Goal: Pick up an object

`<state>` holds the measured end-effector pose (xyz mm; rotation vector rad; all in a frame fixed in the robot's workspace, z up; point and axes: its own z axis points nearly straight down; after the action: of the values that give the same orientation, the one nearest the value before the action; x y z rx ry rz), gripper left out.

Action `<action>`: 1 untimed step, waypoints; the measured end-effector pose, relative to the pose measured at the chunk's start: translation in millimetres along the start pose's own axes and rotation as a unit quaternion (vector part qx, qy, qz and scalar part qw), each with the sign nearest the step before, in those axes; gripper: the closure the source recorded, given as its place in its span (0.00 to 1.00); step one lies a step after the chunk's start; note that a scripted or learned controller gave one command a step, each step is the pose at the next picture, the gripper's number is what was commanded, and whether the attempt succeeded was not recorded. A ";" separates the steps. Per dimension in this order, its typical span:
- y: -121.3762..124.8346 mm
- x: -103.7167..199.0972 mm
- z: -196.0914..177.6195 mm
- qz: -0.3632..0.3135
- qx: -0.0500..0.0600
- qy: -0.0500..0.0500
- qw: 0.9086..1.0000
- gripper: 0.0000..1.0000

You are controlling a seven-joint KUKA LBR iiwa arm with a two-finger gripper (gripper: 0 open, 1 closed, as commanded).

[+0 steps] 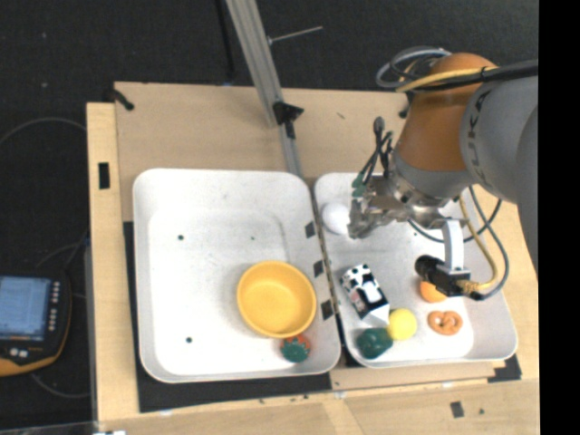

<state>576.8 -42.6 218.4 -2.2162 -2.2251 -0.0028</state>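
Camera view: white ball (pixel 335 217) just beside end effector (pixel 359 227).

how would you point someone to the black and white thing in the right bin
Start at the right bin, the one under the arm, and go to its left side near the divider between the bins. The black and white block lies there, just above a yellow ball and a dark green piece. It is the only item with a black and white pattern.
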 end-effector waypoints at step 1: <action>3.1 54.2 -1.1 -0.002 -0.001 0.000 1.000 1.00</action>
<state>579.6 11.6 219.7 -2.2128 -2.2306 -0.0046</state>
